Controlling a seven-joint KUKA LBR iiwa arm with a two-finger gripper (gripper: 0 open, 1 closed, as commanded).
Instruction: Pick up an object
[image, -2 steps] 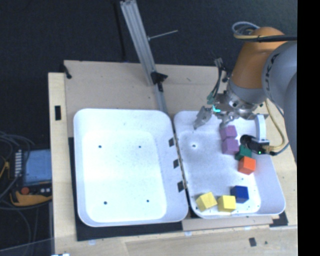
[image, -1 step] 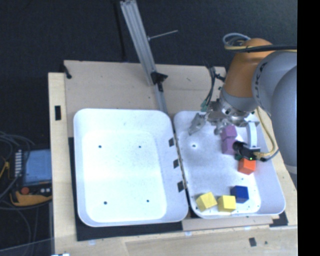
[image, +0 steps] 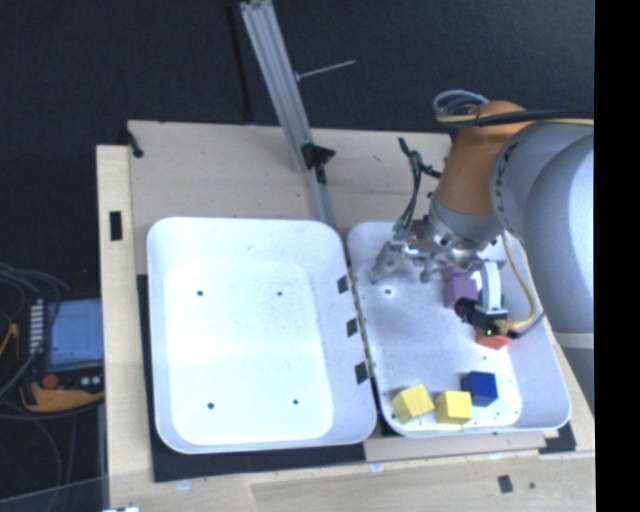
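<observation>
We see the hand (image: 462, 292) low in the right bin (image: 420, 330), at a purple block (image: 462, 287); grip we cannot tell. Yellow blocks (image: 432, 404) and a blue block (image: 481, 386) sit at the near edge.

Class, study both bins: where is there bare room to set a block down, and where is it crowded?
The left bin offers bare floor from rim to rim. In the right bin, a bare patch lies between the divider and the purple block, above the two yellow blocks. It is crowded near the blue block, the red block and under the gripper.
</observation>
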